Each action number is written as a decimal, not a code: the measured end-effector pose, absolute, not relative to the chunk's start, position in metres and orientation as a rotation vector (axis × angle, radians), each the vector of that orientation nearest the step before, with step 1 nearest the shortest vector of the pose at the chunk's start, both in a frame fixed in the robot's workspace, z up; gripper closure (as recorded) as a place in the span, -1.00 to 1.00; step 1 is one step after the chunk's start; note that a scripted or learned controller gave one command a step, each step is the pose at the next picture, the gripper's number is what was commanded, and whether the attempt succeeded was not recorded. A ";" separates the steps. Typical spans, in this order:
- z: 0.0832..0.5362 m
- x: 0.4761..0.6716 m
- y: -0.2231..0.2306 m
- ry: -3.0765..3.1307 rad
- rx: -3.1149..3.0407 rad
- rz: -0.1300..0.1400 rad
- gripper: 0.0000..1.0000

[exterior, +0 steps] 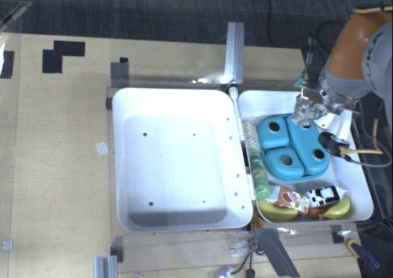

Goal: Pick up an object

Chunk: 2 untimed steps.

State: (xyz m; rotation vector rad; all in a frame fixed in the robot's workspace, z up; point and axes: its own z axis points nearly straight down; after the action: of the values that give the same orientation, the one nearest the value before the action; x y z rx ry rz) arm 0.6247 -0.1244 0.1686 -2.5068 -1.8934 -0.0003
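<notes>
While the right bin (362, 175) carries all the clutter, the blue tray (291, 148) at its middle serves as the landmark. Nearest the camera, below the tray along the bin's front wall, lies a yellow banana (279, 212), with a black-and-white packet (322, 196) and some orange-printed wrapping just above it. To the tray's left, squeezed against the wall shared with the left bin (175, 160), sit a green item (261, 180) and a pale patterned packet, too crowded to name.

The tray itself is a moulded turquoise piece with dark round holes, lying flat and tilted slightly, its long axis running from upper left to lower right. At its far, upper right corner hangs the gripper (305, 114), directly over or touching the tray's rim; I cannot tell which. How its fingers stand is lost in glare and metal, so I cannot tell that either, and nothing is visibly held.

Judging from this, the tray lies just below and to the left of the claw, so a grasp would most likely take that far edge.
</notes>
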 end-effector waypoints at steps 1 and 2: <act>0.159 0.625 -0.174 -1.845 -2.543 0.001 1.00; 0.195 0.631 -0.163 -1.643 -2.678 0.001 1.00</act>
State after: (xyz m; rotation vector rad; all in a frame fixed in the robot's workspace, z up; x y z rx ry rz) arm 0.6314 -0.1629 0.1951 -2.6783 -1.6425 0.0008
